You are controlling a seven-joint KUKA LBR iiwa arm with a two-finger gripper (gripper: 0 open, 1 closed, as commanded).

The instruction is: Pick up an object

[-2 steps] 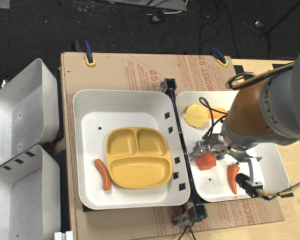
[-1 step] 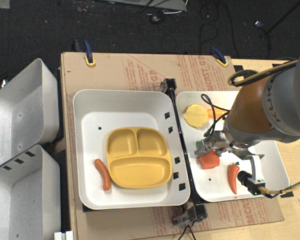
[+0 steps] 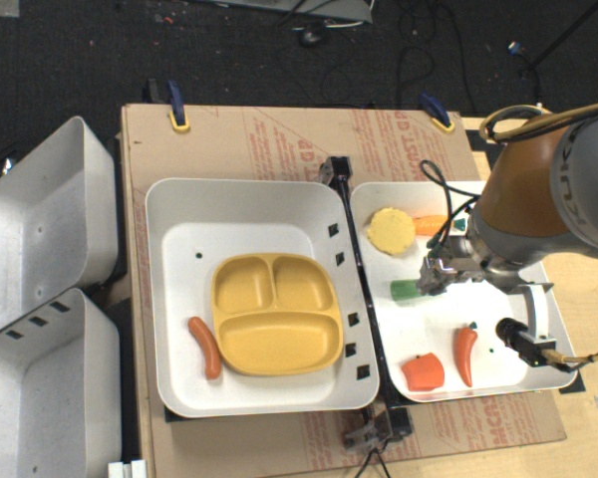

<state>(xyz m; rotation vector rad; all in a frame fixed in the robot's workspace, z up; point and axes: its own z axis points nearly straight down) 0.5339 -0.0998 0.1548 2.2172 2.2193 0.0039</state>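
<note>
Green small block (image 3: 406, 289), the object nearest the tool, lies on the floor of the white shallow bin on the view's right (image 3: 434, 329), close to that bin's inner wall and about halfway along it.

The brown cardboard-covered bench (image 3: 269, 137) carries both bins side by side. The white shallow bin on the view's left (image 3: 177, 267) holds a yellow plastic plate with three compartments (image 3: 277, 313), which takes up most of the floor. The grey arm with its orange band (image 3: 538, 197) reaches in from the right and hangs over the upper half of the right-hand bin.

A yellow round flat piece (image 3: 391, 231) sits near the far end of the right-hand bin, with an orange carrot-like stick (image 3: 430, 224) just beside it on the arm's side. An orange-red sausage (image 3: 205, 347) lies in the left-hand bin just beside the plate's near left corner, slanted. The two-finger gripper (image 3: 437, 273) is low over the right-hand bin, at the block's right end; whether it is released or clenched cannot be told, nor whether it touches the block. An orange wedge-shaped piece (image 3: 424, 371) rests near the front wall, and a red chili pepper with a green stem (image 3: 464, 355) lies just beside it.
</note>
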